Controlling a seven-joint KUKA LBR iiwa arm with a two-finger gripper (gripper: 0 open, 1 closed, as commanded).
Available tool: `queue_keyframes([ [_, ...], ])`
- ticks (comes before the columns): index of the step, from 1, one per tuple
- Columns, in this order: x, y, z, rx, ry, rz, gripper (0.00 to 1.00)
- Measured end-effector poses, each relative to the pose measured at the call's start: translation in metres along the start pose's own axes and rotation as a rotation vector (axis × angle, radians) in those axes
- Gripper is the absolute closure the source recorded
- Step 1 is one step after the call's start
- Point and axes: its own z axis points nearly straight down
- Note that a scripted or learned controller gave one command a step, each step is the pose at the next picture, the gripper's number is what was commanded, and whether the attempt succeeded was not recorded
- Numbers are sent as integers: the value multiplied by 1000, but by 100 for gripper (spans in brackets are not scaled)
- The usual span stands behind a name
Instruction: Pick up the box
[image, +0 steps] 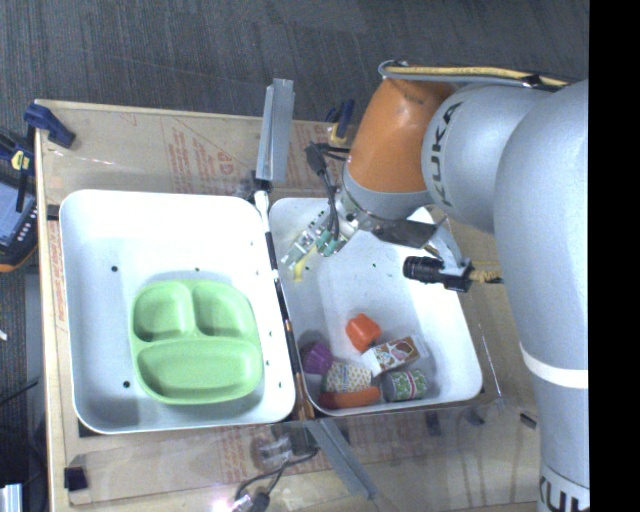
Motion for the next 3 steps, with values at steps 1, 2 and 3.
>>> queue_keyframes([
  [1,5,-29,0,-1,0,-11,100],
  [2,5,-29,0,-1,0,-11,0],
  [3,-26,-90,44,1,1,290,0],
])
